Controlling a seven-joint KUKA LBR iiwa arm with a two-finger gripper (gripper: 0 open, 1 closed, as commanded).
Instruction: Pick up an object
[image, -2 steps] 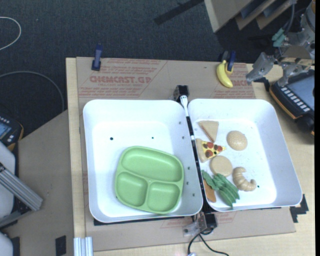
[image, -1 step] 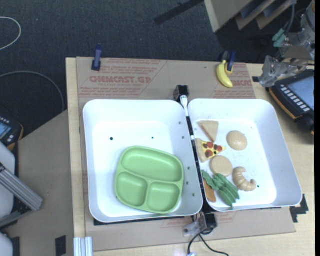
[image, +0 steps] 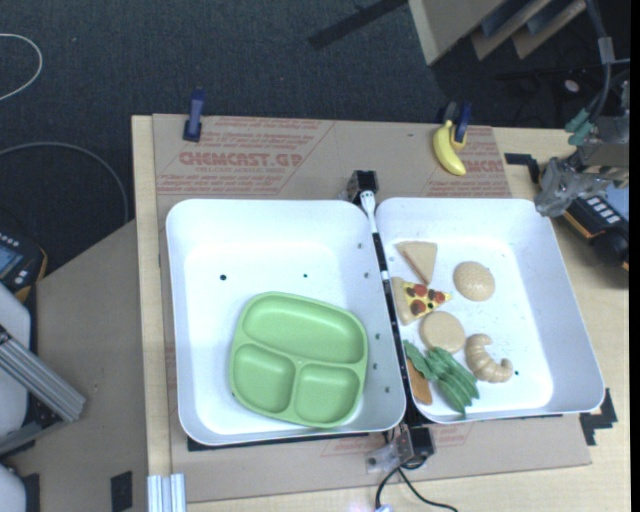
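Right bin (image: 560, 300) holds toy food; I'd target the croissant (image: 487, 357) at 5 o'clock, light, rigid plastic, slippery, pinch across its middle. End effector (image: 560, 185) parked at 1 o'clock off the bin; opening: can't tell.

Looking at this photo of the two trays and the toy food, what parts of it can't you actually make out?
- Gripper, camera view: small and blurred at the right edge, so its state is unreadable.
- Carrot: mostly covered by the green beans.
- Pizza slice: toppings too small to identify.
- Arm: cut off by the right edge.
- Green plate: it hides the left bin floor beneath it.
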